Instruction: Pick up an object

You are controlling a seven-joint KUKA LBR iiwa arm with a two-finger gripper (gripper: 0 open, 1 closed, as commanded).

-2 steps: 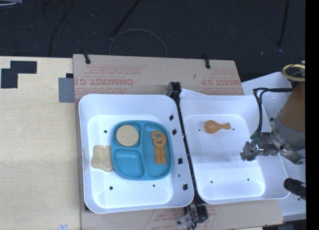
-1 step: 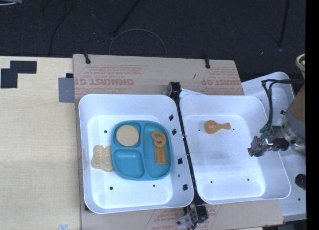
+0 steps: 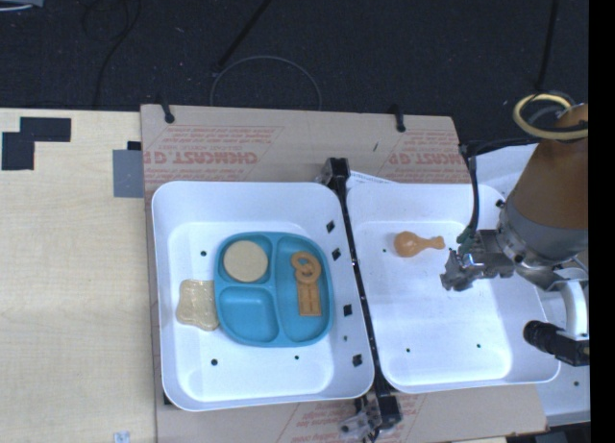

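Note:
An orange spoon-shaped toy (image 3: 416, 243) lies in the right bin (image 3: 432, 355), near its far middle. My gripper (image 3: 458, 272) hangs low over the right bin just right of the toy's handle end, a little nearer the camera. Nothing shows between its fingers. In the left bin (image 3: 192, 374) a blue divided tray (image 3: 252, 321) holds a tan round disc (image 3: 244, 260) and a brown key-shaped piece (image 3: 307, 283). A pale yellowish piece (image 3: 197, 304) lies against the tray's left side.
The two bins meet at a black-clipped divider (image 3: 351, 283). The arm's grey and orange body (image 3: 553, 196) covers the right bin's right edge. Cardboard (image 3: 288, 143) lies under both bins, with a wooden bench top (image 3: 67, 268) to the left.

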